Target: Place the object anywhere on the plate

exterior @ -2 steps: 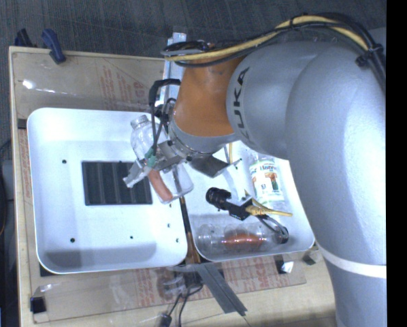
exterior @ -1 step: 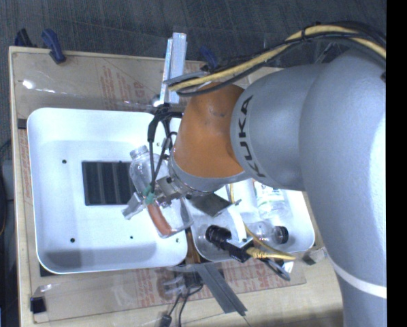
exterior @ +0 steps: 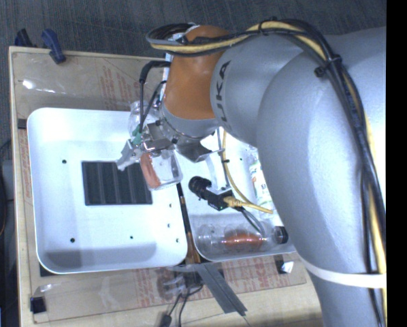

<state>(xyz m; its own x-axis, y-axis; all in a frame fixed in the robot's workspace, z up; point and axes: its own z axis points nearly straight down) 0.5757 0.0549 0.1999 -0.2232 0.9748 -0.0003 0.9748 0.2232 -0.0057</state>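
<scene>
Orange-red obj | maybe betw jaws | over left bin

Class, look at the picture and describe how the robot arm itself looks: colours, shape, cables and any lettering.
The arm is thick, rounded and grey, with an orange band near the wrist. Dark KUKA lettering runs beside the band. Yellow and black cables loop along its outside.

A bulky grey robot arm with smooth rounded casings, an orange band above its wrist and dark "KUKA" lettering beside it. Yellow and black cables loop along the outside. Its gripper is small, of pale metal and clear plastic, with thin black wires.
</scene>
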